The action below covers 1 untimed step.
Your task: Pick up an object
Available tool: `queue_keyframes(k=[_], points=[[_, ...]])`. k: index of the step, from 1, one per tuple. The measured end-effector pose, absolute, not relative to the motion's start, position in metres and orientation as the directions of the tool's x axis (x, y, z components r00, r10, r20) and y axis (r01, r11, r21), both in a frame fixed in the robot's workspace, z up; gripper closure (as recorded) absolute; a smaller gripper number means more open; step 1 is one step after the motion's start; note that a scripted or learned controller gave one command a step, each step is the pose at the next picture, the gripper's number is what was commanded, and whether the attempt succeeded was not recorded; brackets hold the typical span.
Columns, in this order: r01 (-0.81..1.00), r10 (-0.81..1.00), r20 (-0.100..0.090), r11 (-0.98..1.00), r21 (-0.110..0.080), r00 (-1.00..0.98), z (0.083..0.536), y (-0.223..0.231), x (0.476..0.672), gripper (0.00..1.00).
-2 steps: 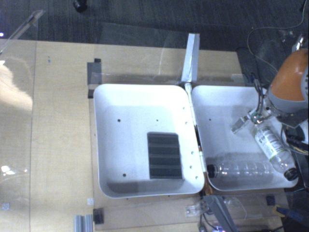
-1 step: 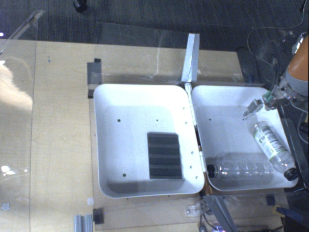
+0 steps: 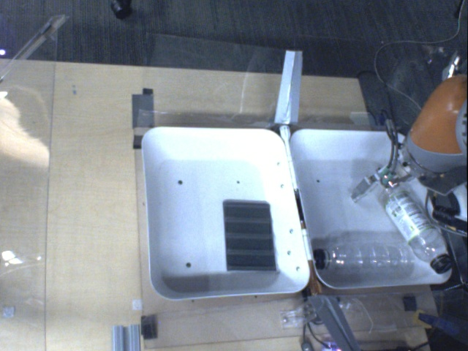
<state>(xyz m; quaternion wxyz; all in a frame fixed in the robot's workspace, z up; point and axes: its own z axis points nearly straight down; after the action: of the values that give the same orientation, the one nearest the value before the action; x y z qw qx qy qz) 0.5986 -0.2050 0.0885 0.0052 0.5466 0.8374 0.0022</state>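
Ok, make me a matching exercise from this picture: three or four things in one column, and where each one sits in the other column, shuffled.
Things:
1. dark ribbed block
2. bottle with black cap
3. labelled bottle
4. gripper

Places:
A. along the right bin's near wall, lying flat
B. left bin, toward its near side
C. over the right bin, toward its far side
D. right bin, lying aslant by the arm

Pairs: 1-B, 2-A, 3-D, 4-C

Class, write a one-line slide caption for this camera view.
Gripper poised over the right bin holding two clear bottles; a black ridged block sits in the left bin.
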Motion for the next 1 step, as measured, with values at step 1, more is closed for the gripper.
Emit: queue_keyframes(k=[1], points=[[0.912, 0.912, -0.007, 0.411, 0.011, -0.41, 0.0889, -0.2043, 0.5843, 0.0]])
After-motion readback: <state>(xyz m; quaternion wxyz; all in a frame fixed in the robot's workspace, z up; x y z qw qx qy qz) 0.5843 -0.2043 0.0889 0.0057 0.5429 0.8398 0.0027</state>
